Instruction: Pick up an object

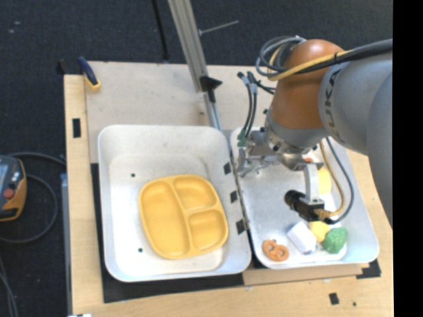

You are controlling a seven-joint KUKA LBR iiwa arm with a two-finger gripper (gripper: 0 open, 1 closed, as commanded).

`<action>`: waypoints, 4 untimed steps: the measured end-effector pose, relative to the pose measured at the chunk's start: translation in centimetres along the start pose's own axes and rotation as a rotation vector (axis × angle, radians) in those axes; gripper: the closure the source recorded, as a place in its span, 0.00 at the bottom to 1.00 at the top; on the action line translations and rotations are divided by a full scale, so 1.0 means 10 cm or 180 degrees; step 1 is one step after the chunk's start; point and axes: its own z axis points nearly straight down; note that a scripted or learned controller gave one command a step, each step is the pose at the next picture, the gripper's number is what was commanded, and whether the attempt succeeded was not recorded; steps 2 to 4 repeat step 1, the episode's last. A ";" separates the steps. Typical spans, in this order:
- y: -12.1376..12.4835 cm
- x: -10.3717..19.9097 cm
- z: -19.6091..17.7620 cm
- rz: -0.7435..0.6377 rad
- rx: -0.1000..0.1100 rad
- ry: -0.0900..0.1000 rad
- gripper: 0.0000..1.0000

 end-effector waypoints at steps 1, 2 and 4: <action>-0.10 0.51 0.05 -0.0005 0.0000 0.0004 1.00; -0.10 0.51 0.05 -0.0005 0.0000 0.0004 1.00; -0.10 0.51 0.05 -0.0005 0.0000 0.0004 1.00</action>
